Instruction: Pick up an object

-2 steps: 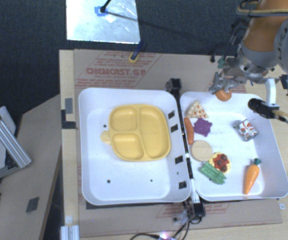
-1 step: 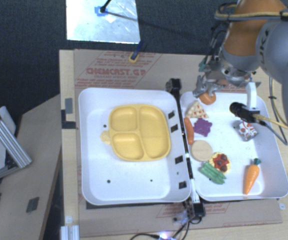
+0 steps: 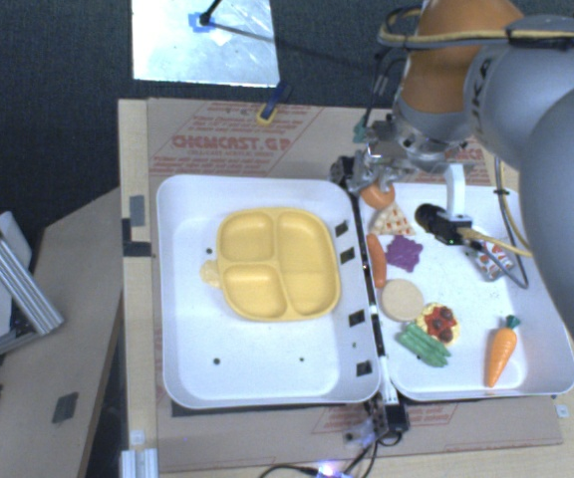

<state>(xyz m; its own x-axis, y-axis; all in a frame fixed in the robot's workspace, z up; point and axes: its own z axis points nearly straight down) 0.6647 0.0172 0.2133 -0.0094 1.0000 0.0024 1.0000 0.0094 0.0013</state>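
Camera view: the grey arm (image 3: pixel 536 127) reaches in from three o'clock, its gripper (image 3: pixel 375 172) low over the twelve o'clock corner of the right bin (image 3: pixel 551 366), just above an orange piece (image 3: pixel 377 196); whether it grips anything cannot be told. Toy food lies toward six o'clock from there: a waffle wedge (image 3: pixel 394 220), purple star (image 3: pixel 404 254), sausage (image 3: pixel 377 259), round cracker (image 3: pixel 403 299), green beans (image 3: pixel 424 346) and carrot (image 3: pixel 501 353). A yellow divided plate (image 3: pixel 272 264) sits in the left bin (image 3: pixel 187 366).
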